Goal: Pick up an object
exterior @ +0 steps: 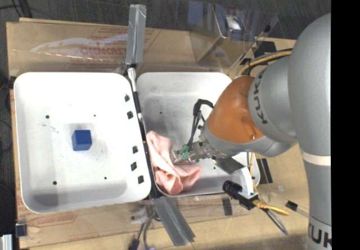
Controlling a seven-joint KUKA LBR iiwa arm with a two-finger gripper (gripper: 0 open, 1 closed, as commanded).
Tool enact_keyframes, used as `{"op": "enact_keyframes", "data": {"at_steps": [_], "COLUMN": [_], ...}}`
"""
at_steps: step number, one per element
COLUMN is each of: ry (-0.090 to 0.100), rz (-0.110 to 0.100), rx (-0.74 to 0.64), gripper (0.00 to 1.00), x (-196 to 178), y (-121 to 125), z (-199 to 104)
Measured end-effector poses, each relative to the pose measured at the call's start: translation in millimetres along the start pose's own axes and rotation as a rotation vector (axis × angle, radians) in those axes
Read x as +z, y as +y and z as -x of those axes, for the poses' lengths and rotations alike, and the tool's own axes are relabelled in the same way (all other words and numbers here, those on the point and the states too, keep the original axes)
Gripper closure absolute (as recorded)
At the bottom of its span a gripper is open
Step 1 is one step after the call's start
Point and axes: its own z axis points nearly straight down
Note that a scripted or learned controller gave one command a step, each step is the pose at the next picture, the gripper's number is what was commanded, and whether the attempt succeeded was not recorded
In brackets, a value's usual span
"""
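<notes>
Two white bins sit side by side on the worktop (67,38). The left bin (34,147) holds a small blue cube (82,139) near its middle. In the right bin (169,88), a crumpled pink cloth (166,167) lies against the left wall. The hand (184,155) is low at the cloth's right edge; its state I cannot tell.
</notes>
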Motion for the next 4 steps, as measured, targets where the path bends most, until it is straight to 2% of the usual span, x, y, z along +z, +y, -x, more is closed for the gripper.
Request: {"op": "enact_keyframes", "data": {"at_steps": [1, 2, 3, 4], "ry": [0.000, 0.003, 0.003, 0.002], "rz": [0.000, 0.000, 0.000, 0.001], "rx": [0.001, 0.030, 0.036, 0.030], "gripper": [0.00, 0.00, 0.00, 1.00], "x": [0, -85, 16, 6], "y": [0, 39, 1, 3], "z": [0, -23, -4, -4]}}
